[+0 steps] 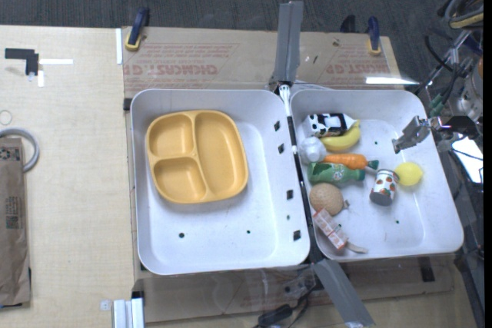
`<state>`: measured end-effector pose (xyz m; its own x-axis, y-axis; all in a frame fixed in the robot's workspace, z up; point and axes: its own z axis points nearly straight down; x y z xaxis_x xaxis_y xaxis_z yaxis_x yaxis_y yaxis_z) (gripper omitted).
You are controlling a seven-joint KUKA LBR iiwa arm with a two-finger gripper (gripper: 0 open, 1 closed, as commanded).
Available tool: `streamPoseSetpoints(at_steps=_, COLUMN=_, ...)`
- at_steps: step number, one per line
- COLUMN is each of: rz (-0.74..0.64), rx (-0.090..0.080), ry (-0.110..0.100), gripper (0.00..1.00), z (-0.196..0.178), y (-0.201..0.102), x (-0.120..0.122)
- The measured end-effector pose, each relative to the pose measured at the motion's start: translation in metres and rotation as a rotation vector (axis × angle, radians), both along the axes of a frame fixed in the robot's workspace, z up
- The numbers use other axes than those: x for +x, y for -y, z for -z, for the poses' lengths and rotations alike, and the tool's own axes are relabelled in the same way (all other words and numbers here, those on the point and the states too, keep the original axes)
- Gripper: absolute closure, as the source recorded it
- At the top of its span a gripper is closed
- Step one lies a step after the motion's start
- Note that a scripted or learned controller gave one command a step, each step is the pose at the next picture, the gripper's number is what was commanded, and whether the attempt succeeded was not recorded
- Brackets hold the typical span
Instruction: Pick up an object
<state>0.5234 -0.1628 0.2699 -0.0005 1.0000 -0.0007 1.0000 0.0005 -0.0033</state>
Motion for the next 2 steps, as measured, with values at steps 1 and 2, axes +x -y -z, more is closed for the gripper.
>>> streamPoseSetpoints(at_steps=1, rz=-0.017, rx=0.001, ry=-0.002, gripper=0.0, z=0.076, y=-0.03, x=-0.003)
streamPoseSetpoints(at_steps=2, rz=0.009, rx=0.005, ry=0.018, gripper=0.0, z=0.171, y=0.003, x=0.028)
